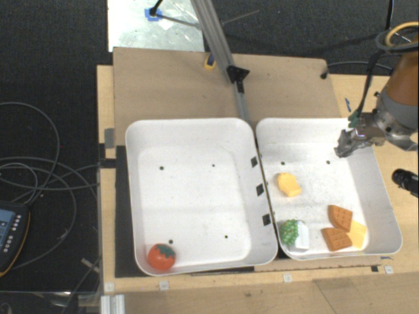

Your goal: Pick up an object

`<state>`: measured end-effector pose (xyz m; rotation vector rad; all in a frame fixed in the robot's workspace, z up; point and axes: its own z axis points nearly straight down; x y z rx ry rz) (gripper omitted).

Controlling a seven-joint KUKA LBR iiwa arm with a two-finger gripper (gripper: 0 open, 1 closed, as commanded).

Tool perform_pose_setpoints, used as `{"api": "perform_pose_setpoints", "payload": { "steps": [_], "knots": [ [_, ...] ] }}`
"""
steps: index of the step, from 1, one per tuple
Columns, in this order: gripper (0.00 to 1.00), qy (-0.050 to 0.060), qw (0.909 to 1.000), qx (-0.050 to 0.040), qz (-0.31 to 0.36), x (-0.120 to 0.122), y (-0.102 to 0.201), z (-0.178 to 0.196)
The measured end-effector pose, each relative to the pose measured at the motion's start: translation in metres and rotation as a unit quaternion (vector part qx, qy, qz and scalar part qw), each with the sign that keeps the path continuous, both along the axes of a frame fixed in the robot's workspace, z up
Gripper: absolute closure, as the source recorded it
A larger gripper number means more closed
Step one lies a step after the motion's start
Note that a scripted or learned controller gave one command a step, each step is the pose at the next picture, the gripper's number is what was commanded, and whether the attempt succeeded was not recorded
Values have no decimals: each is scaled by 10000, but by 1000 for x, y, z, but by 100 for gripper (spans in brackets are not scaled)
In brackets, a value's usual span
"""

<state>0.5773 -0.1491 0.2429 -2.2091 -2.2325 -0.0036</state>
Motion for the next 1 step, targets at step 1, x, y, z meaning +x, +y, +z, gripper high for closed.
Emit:
{"api": "perform_pose_setpoints", "payload": {
  "steps": [1],
  "knots": [
    [100,7,10000,-1,-6,-14,44,-5]
  ]
}}
